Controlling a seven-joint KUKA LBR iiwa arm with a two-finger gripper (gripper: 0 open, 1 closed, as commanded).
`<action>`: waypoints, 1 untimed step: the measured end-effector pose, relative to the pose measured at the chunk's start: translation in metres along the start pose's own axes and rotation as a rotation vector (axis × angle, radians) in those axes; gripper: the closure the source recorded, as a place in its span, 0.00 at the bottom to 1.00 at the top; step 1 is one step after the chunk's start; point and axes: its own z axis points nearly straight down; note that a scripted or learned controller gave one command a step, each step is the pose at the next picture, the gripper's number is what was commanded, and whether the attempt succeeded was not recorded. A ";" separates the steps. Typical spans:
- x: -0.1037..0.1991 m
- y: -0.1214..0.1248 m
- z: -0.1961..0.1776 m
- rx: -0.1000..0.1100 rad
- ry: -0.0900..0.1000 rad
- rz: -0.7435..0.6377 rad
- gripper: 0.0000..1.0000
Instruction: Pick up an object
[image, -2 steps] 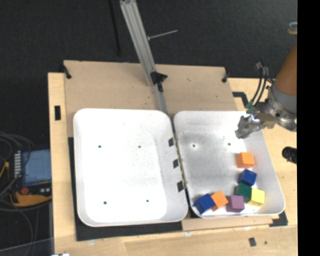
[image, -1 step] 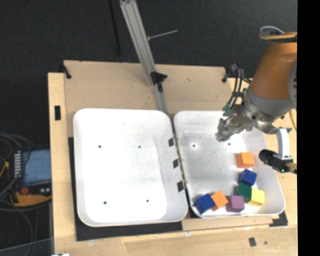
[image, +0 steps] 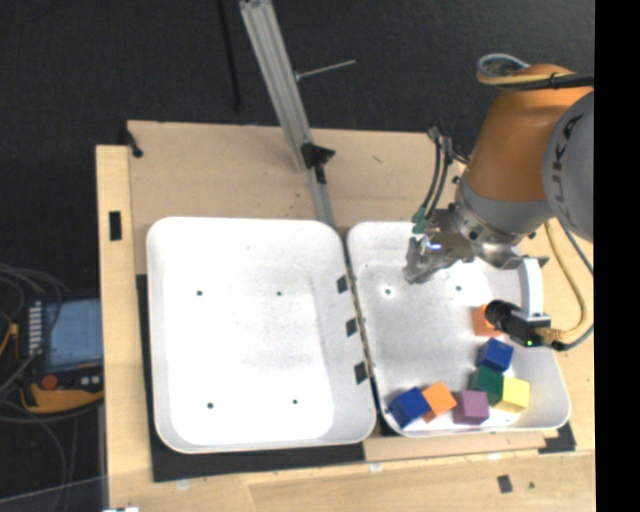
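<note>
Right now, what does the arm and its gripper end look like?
The arm has a fat orange band over a grey wrist housing. Thin dark and green cables run down its side. The gripper is bare grey metal, with a small black unit on a white bracket beside it.

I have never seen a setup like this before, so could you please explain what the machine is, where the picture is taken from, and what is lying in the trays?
The picture comes from one fixed camera above a wooden bench, looking down at a slant. The grey and orange shape at the right is a robot arm reaching in from that side. Its grasping part, the end effector, hangs over the far part of the right bin; no object can be seen in it.

Two shallow white bins sit side by side. The left bin is beside the right one. Along the right bin's near and right sides lie small coloured blocks: a blue block, an orange block, a purple block, a yellow block, a green block and another blue cube. The arm's job is to pick one up.
</note>
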 end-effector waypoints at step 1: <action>0.052 -0.010 0.014 0.001 0.001 -0.001 1.00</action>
